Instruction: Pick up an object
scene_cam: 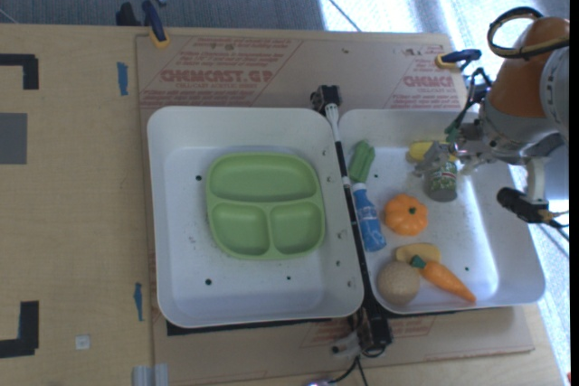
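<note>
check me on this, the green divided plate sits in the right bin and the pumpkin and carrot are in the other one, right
Not quite. The camera view shows the green divided plate in the left bin, not the right one. The pumpkin and carrot are indeed in the other one, the right bin, as you said.

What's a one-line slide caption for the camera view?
Arm's gripper low over right bin holding toy pumpkin, carrot and blue tube; green tray in left bin.
</note>
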Available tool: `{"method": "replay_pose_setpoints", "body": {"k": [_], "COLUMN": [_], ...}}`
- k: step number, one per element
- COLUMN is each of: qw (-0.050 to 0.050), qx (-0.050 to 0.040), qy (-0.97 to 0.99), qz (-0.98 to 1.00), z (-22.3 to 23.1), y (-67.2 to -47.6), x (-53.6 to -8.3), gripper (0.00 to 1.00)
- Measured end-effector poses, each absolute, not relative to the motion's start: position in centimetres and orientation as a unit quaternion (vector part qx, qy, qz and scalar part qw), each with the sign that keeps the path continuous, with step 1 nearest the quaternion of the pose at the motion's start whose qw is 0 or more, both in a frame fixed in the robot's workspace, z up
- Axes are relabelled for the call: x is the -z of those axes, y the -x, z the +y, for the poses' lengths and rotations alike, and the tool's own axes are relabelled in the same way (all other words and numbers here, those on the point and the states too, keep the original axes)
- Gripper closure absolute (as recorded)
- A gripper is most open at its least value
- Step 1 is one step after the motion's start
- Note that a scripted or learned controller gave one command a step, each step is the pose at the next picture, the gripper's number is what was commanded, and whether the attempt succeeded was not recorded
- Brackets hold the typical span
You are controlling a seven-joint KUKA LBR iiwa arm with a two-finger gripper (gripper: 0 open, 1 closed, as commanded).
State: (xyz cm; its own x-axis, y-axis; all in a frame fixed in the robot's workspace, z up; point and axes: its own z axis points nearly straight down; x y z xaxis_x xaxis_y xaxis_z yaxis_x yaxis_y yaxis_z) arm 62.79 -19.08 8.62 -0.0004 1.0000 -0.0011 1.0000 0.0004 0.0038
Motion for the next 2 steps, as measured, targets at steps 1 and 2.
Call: {"method": "replay_pose_setpoints", "body": {"k": [1, 2], "qw": [0.004, 0.001], "qx": [-0.0017, -0.0012], "qy": [-0.707, -0.706], "qz": [0.707, 0.708], "z": [-19.2, -14.4], "y": [-62.9, -64.5], "x": [-9.8, -18.3], "gripper": [1.00, 1.00]}}
